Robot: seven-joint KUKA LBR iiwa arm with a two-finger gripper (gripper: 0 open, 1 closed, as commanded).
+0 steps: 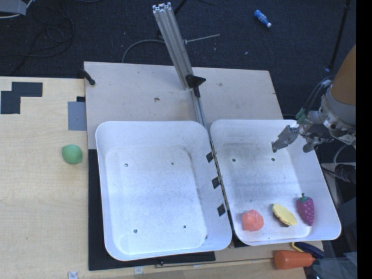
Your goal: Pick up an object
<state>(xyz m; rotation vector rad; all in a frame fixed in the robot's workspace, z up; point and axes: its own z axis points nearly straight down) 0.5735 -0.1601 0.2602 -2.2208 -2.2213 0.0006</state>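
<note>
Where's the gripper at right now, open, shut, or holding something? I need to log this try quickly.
Gripper: open, holding nothing, above the right bin, apart from the three toy pieces along the bin's near edge.

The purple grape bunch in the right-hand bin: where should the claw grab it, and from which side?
Probably from straight above, closing across the narrow middle of the purple grape bunch. It lies long and slim near the right bin's corner wall, and the yellow piece crowds its left, so side approaches look blocked.
</note>
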